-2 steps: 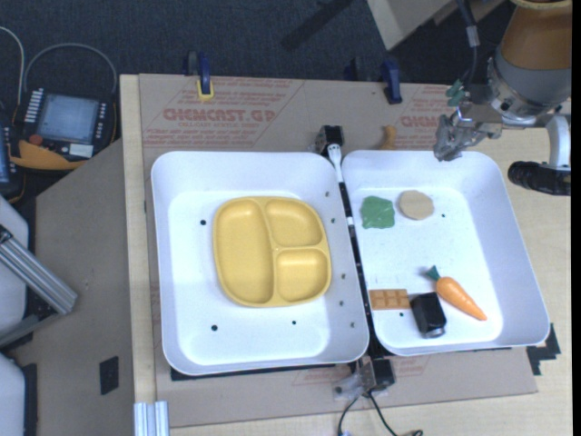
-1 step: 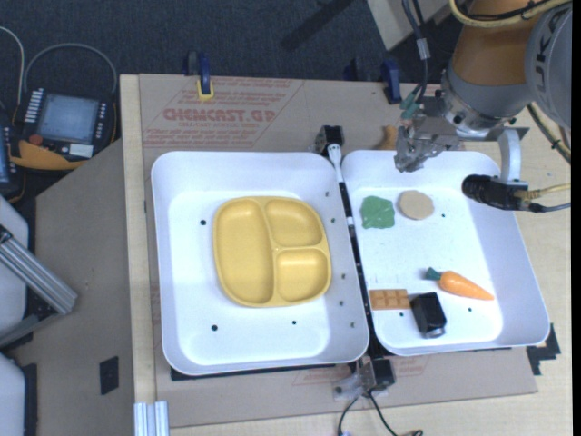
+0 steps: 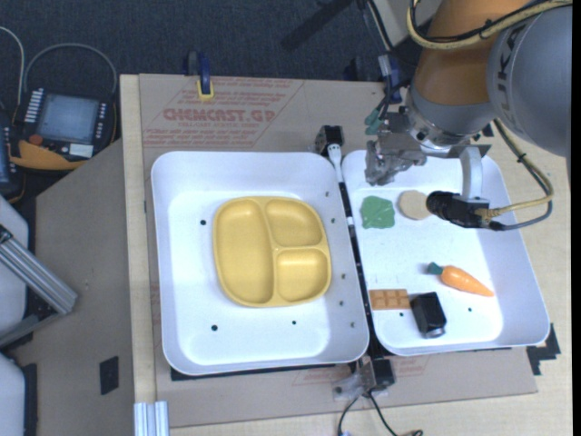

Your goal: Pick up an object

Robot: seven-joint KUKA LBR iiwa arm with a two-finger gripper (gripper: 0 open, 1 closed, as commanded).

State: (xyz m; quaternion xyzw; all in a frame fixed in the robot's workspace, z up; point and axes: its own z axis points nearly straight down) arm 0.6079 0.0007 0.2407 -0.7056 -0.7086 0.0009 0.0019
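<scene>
Overhead, slanted view of a bench with two shallow white bins side by side on a cardboard sheet (image 3: 227, 107). A grey robot arm (image 3: 472, 53) with an orange band reaches in from the right, and its gripper (image 3: 385, 173) hangs over the far left corner of the right bin (image 3: 513, 243). From this angle I cannot tell how far the gripper is open, and I cannot make out anything held in it.

All the small objects lie in the right bin, on the camera's side of the gripper:

- **Green toy lettuce leaf** (image 3: 377, 212): closest to the gripper, just in front of it and flat on the bin floor.
- **Round tan biscuit** (image 3: 413, 205): just to the right of the leaf, near the gripper's front right; whether the two touch is unclear.
- **Toy carrot** (image 3: 465, 281) (orange, with a small green top): well apart from the gripper, further forward and to the right, lying on its side.
- **Brown chocolate bar piece** (image 3: 388, 300): almost straight in front of the gripper, scored in squares, near the bin's front edge.
- **Black rectangular block** (image 3: 428, 315): just to the right of the chocolate bar piece.

To the gripper's left, across the bins' shared edge, the left bin (image 3: 182, 243) holds a yellow divided plate (image 3: 271, 249) with three compartments.
</scene>
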